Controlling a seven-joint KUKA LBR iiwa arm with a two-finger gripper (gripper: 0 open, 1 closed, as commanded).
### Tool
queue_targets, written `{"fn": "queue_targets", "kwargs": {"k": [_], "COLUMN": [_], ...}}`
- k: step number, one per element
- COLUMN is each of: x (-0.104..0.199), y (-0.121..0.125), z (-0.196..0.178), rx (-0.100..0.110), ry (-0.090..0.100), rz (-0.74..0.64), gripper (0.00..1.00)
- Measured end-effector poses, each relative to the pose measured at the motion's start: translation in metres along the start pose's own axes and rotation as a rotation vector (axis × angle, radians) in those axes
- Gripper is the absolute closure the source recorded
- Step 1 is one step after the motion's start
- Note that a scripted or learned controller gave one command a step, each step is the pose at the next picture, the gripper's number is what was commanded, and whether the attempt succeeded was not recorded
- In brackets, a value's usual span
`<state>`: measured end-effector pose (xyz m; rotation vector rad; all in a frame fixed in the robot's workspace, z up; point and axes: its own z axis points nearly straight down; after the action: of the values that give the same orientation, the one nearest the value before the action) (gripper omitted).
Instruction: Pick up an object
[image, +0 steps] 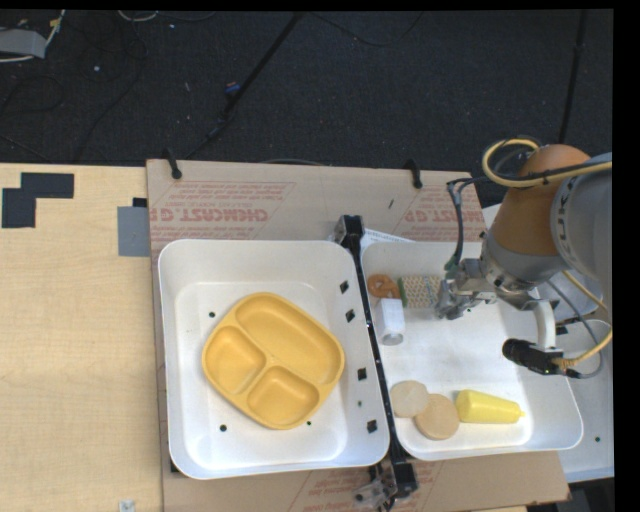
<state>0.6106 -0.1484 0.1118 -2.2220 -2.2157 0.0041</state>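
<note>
Camera view finding: the end effector (452, 300) hangs low over the far part of the right bin (560, 425), its arm (535, 225) reaching in from the right. Its fingers are dark and small against the bin floor; whether they are spread or closed cannot be told, and nothing is seen held between them.

Candidate objects, placed from the end effector: a speckled pale block (420, 291) lies just beside it on the left, against the far wall. A round brown disc (380, 285) sits further left, next to the divider. A white cylinder (390, 322) lies to the left and slightly nearer the camera. Well apart, toward the near wall, are two tan round pieces (424, 407) touching one another, with a yellow wedge-shaped item (487, 407) just beside them. The left bin (185, 290) carries a yellow divided plate (272, 358), far from the tool.

Assessment: the step in hand appears to be the descent onto a target, most likely the speckled block. To do it well, the tool should be centred over the block before closing, with the fingers clear of the far wall. Closing too near the wall risks pushing the block away. A slow lift would confirm the hold.
</note>
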Motion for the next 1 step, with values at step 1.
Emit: {"fn": "queue_targets", "kwargs": {"k": [1], "x": [-0.0055], "y": [0.0068], "z": [-0.0464], "rx": [-0.007], "ry": [-0.002], "rz": [-0.002], "gripper": [1.00]}}
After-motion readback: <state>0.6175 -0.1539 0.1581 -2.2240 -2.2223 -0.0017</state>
